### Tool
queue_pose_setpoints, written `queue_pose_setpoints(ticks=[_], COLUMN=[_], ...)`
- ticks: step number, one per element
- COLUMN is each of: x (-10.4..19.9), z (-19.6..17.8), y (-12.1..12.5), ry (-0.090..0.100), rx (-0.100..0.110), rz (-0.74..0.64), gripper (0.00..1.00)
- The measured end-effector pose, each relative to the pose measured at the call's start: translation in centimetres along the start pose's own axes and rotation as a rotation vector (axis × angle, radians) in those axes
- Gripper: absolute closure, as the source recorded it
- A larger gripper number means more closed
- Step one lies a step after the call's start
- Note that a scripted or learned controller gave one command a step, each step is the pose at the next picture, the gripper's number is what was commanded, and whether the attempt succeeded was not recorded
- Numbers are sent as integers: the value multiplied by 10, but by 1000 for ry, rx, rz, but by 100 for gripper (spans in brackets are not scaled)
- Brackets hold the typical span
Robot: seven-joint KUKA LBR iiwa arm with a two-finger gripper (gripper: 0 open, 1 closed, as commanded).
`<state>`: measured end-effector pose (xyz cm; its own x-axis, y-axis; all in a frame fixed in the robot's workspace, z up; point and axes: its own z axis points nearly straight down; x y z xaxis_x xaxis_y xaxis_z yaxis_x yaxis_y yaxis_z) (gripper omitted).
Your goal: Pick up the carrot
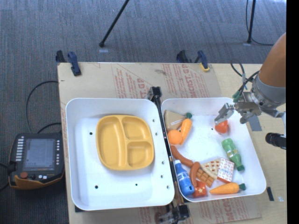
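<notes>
Arm: grey KUKA arm with orange band (280,55) reaches in from 3 o'clock; its two-finger gripper (236,113) hovers over the right bin's upper right part.
Pincer: fingers spread apart; nothing between them; a small red-orange toy piece (222,127) lies just below the left finger, contact unclear.
Carrots: two in the shallow white right bin (212,101); one orange plastic carrot with green top (186,128) at the bin's 10 o'clock, leaning on a round orange fruit toy (174,137) beside a tan wedge-shaped block (172,119); a second orange carrot with green stub (226,188) at 5 o'clock near the bottom rim.
Neighbours: green plastic bottle (232,153) at 3 o'clock; blue bottle (184,181), sausages and waffle piece clustered at 7 o'clock.
Left bin: shallow white left bin (79,171) holds a yellow divided plate (124,141).
Progress: nothing lifted; both carrots lie in the bin, well apart from the gripper; approach, closing and lift all remain, by my reckoning.
</notes>
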<state>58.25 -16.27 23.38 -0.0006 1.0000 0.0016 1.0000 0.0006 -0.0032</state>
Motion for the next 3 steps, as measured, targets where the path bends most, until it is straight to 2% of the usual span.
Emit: queue_pose_setpoints(ticks=[1, 2, 3], x=[66, 66, 98], z=[125, 113, 47], y=[57, 59, -83], ry=[1, 1, 1], rx=[4, 2, 2], rz=[113, 112, 330], gripper=[0, 100, 100])
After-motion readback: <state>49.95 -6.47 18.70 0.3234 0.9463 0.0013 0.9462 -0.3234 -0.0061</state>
